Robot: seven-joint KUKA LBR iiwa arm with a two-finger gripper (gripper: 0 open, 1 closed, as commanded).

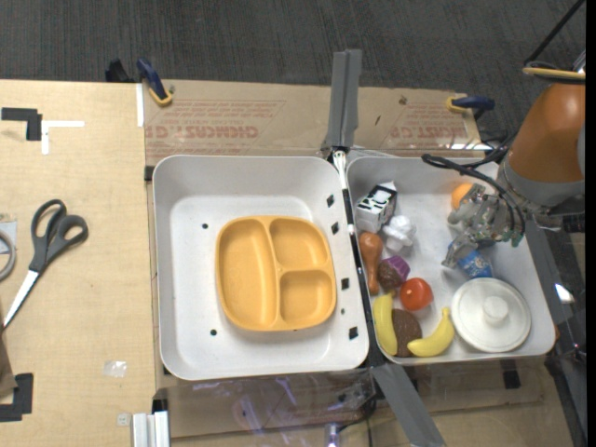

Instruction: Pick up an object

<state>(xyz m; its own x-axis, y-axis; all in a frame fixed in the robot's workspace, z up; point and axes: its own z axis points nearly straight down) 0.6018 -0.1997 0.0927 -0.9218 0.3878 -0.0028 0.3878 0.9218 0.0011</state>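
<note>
gripper (477, 222) right bin | blue packet (470, 264) just below it

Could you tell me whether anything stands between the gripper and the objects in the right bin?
Nothing visible does. The gripper hangs over the right bin, just above a blue object, with the white lidded bowl next to it and an orange piece beside the gripper.

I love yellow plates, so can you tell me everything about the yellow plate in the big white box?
The yellow plate looks like smooth plastic, a rounded square with a raised rim. Ridges split it into three parts: one long section on the left and two smaller ones on the right. All three sections look bare. It lies flat, slightly turned, near the middle of the left white bin, resting on the bin's floor. Nothing else touches it.
</note>
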